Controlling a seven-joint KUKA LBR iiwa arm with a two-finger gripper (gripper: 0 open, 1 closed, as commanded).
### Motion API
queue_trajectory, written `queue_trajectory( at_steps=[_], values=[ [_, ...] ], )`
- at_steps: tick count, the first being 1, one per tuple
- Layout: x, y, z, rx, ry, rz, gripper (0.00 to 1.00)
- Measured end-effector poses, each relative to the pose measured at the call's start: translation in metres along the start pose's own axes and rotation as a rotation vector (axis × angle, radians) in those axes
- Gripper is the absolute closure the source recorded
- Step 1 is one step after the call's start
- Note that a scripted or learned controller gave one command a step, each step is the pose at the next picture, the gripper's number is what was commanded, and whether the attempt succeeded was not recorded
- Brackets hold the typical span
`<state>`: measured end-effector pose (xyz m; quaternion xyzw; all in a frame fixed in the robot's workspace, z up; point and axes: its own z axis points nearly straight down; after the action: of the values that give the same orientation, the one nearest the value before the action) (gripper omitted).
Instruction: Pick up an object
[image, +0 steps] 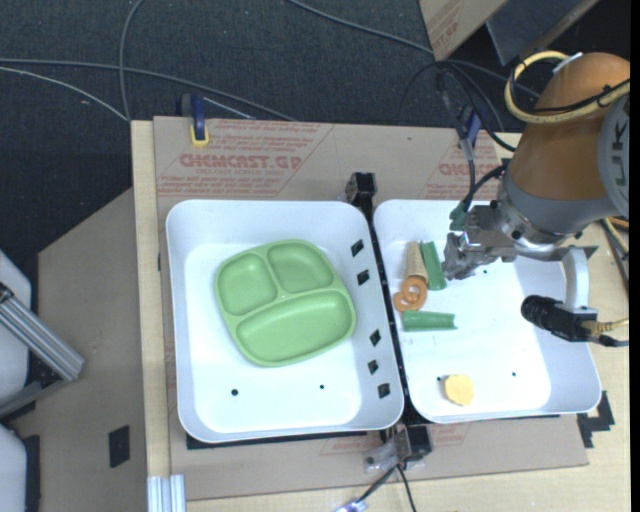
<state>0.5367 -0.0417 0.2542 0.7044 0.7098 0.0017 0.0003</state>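
Nothing is yet lifted: nearest in the right bin (560, 395), a yellow piece (458, 389) lies by its front rim, and farther in a green strip (430, 321), an orange ring (409, 296) and a tan stick (415, 264) are clustered at its left side. The gripper (462, 262) is seen low just right of that cluster, but whether its claw is spread or pinched cannot be told, so the grasp is judged still to be made.

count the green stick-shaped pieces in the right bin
2: one green stick upright beside the gripper, one lying flat below the orange ring. Others may hide under the arm.
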Motion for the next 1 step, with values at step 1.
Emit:
queue_trajectory(
  at_steps=[1],
  values=[
    [0.0419,0.0280,0.0069,0.001,-0.001,0.002,1.00]
  ],
)
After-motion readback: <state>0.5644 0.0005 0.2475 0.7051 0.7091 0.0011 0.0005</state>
